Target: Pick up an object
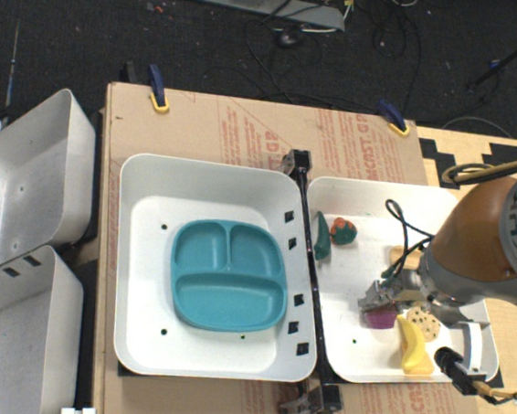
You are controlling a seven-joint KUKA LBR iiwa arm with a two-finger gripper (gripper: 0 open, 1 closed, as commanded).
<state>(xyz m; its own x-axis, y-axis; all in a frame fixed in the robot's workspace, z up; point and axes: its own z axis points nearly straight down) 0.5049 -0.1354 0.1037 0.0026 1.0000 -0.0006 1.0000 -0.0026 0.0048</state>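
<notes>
My gripper is low in the right bin, its grey fingers right over a small purple object. A yellow banana-shaped toy lies just right of it, near the front wall. An orange and green toy sits at the back left of that bin, with a dark teal piece leaning against the divider. A tan object peeks out beside the arm. The view does not show the finger gap clearly.
The left bin holds a teal divided plate. The arm's orange band covers the right bin's right side. A black cable loops above the gripper. Spare white bins stand off the bench to the left.
</notes>
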